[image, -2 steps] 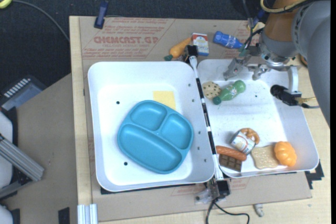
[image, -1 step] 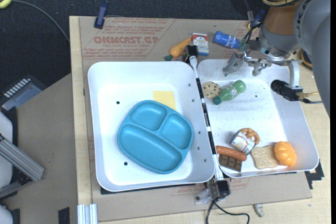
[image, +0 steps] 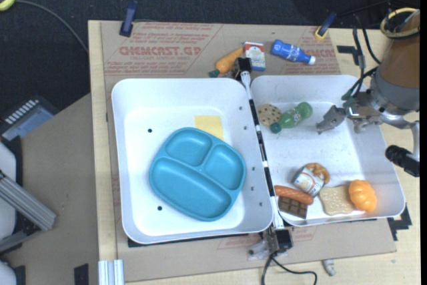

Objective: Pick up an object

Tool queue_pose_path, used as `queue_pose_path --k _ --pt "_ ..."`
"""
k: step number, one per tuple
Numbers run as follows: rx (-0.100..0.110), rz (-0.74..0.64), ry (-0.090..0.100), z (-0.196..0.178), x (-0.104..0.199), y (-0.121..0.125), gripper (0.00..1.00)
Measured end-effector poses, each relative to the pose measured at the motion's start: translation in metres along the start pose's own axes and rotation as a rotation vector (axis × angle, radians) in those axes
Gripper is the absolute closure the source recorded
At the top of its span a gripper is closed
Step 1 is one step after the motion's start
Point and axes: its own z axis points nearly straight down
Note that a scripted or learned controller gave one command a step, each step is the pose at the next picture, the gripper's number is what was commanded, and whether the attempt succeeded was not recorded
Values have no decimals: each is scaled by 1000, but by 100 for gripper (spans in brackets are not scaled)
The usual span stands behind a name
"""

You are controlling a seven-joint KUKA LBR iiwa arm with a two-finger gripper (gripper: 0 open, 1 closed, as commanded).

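The jaws [image: 331,121] hang over the right bin [image: 393,207], spread apart with nothing between them, so no object is lifted yet; judging by that, the reach is under way and the closing and the lift are both left to do; nearest, just beyond the fingertips, lies a green bottle [image: 295,115], smooth and rounded, lying on its side, and touching its far end a flat round cookie [image: 269,115] with dark specks; well apart from the jaws, toward the near wall of the bin, sits a cluster of toy food: a glossy orange pumpkin [image: 362,193], a pale slice of bread [image: 334,200], a red sausage [image: 293,194], a brown chocolate bar [image: 293,207]; in the left bin [image: 127,110] rests a blue plastic tray [image: 196,173], smooth, with three hollows, and beside it a thin yellow square [image: 209,124]; the bench [image: 107,77] is brown board
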Motion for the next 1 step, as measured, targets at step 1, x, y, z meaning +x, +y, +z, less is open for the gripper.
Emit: queue_pose_path --k 1 --pt "-2 -3 2 22 75 39 0"
